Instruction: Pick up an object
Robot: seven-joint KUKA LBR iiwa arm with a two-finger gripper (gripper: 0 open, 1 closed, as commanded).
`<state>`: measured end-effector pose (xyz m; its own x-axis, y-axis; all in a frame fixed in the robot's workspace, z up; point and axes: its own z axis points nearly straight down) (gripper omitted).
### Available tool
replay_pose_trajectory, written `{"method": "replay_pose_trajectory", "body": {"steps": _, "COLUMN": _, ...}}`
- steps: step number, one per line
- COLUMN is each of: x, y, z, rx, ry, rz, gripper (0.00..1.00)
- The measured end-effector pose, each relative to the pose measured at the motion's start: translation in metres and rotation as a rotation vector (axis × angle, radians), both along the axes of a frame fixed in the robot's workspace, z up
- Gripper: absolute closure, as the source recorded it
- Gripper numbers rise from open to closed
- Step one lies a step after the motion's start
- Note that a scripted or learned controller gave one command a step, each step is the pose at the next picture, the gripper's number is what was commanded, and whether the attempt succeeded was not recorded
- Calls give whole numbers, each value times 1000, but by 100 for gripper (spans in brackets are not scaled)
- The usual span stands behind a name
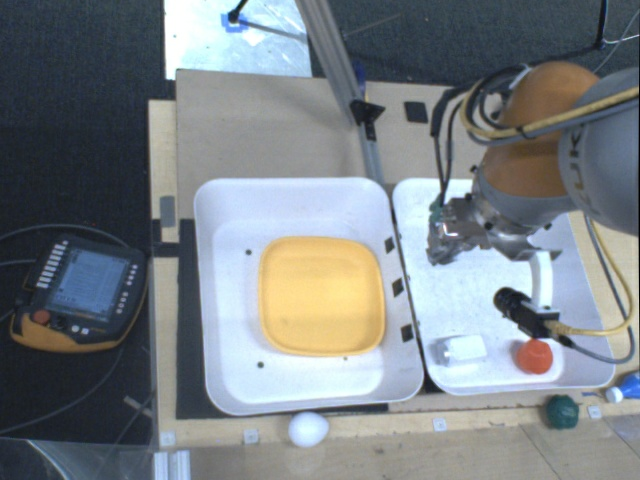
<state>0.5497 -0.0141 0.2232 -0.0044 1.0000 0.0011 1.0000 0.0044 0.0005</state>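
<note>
Lower right of frame, we spot the small red rubbery ball (535, 356) beside a white plastic block (461, 349): light, slightly squashy, best pinched across its middle. Farther up, the metal two-finger gripper (443, 246) hovers; its pincer's state we cannot tell.

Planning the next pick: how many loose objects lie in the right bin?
2: a white block near the front wall, and a red ball right of it. The arm may hide others.
</note>
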Motion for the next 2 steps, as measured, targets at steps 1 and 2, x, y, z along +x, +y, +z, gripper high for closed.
{"method": "replay_pose_trajectory", "body": {"steps": 1, "x": -5, "y": 52, "z": 13, "rx": 0, "ry": -1, "rz": 1, "gripper": 100}}
{"method": "replay_pose_trajectory", "body": {"steps": 2, "x": -10, "y": 103, "z": 19, "rx": 0, "ry": 0, "rz": 1, "gripper": 100}}
